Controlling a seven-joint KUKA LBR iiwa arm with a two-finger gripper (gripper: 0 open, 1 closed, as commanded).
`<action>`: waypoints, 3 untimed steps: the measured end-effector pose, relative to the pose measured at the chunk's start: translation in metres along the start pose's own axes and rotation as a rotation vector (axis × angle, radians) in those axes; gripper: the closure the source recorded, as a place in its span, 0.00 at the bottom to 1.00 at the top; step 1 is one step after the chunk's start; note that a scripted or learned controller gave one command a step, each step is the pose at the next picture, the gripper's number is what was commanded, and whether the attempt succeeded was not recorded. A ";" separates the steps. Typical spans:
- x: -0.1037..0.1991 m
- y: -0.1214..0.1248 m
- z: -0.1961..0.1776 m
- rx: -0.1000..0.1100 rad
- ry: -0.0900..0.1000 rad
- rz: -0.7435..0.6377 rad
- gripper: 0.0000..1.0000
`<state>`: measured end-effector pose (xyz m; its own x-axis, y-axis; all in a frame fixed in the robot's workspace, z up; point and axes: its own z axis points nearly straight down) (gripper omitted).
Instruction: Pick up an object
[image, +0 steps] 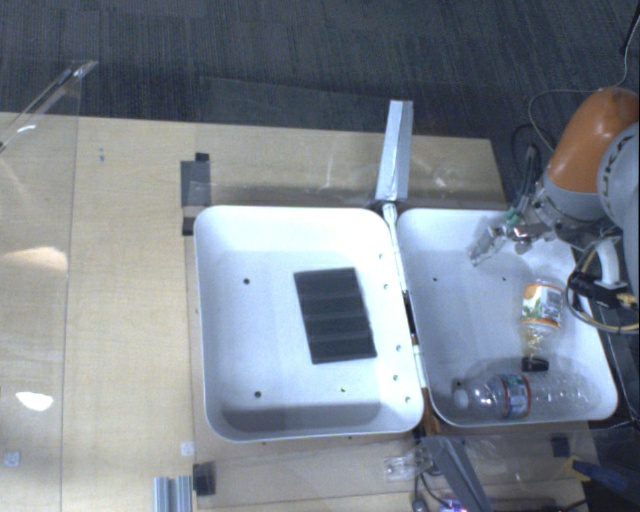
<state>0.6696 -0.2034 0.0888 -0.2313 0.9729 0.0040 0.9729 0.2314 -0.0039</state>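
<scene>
Clear plastic bottle lies flat, long axis left-right, cap leftward; pincer state unclear.

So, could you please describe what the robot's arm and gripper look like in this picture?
The arm enters from the right edge: a rounded grey body with a broad orange band above the wrist. Thin dark cables loop around and below it. The gripper is small, metallic and silvery grey, with a tiny green spot near its base. No lettering is legible.
</scene>
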 end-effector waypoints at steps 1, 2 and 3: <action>0.008 -0.037 0.002 -0.012 -0.007 -0.103 0.00; 0.015 -0.069 -0.012 -0.010 -0.005 0.060 0.00; 0.015 -0.069 -0.012 -0.010 -0.005 0.060 0.00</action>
<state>0.5991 -0.2052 0.1007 -0.1724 0.9850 -0.0012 0.9850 0.1724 0.0058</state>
